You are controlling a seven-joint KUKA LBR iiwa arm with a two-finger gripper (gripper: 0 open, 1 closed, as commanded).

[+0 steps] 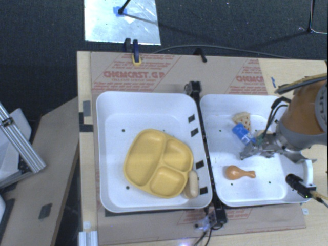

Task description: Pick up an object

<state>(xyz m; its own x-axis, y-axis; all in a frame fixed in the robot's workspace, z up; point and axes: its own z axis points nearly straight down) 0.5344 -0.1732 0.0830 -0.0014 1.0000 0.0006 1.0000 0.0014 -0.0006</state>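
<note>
Orange drumstick toy (239, 173); jaws (249, 151) perhaps just above it

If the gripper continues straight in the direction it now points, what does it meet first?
The gripper points toward the view's left. First it would probably meet the blue object beside its tip, though depth is unclear.

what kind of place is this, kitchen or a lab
Most likely a robotics lab bench, not a kitchen: two white bins side by side, toy items like a yellow divided plate and a drumstick, and a robot arm.
</note>
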